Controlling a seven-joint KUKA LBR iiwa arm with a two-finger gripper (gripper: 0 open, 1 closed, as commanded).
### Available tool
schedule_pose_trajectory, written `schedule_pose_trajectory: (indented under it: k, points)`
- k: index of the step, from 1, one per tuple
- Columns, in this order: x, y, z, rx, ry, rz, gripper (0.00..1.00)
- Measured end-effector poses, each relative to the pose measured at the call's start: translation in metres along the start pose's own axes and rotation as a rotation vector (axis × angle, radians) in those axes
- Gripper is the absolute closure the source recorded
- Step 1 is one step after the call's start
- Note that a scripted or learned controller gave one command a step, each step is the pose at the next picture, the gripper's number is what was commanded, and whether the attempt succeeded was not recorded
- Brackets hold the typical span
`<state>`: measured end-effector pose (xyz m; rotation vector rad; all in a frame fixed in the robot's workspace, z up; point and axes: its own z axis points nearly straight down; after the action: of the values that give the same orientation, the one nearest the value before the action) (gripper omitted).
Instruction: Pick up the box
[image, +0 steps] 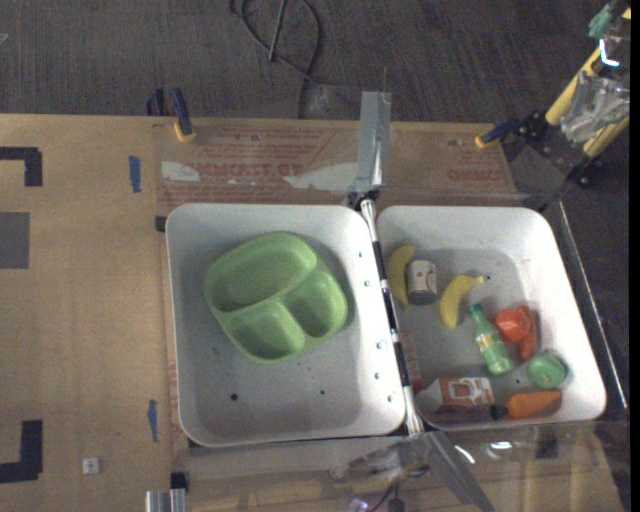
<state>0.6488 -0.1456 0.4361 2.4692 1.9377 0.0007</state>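
Parked at the upper right of the frame, well outside both bins: the gripper (597, 98), blurred, its grip state impossible to tell. Nothing seen held.

In the right bin (535, 228), along the lower edge: the box (462, 392), an orange-and-white carton lying flat, close against the bin's bottom wall. Just right of it, an orange carrot (533, 403). Above those, a green bottle (490, 342), a red-orange pepper (516, 324) just beside it and a round green item (547, 371). Higher up, two yellow bananas (458, 298), with a small can (422, 281) between them.

In the left bin (200, 400): a green divided plate (275, 295), tilted across the middle.
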Motion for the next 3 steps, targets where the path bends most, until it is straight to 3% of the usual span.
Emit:
schedule_pose_trajectory:
  k: [1,2,3]
  points:
    - [0.001,0.000,0.000,0.001,0.000,-0.001,0.00]
    - [0.003,0.001,-0.011,-0.005,-0.002,-0.005,1.00]
    - [0.005,0.001,-0.022,-0.010,-0.004,-0.010,1.00]
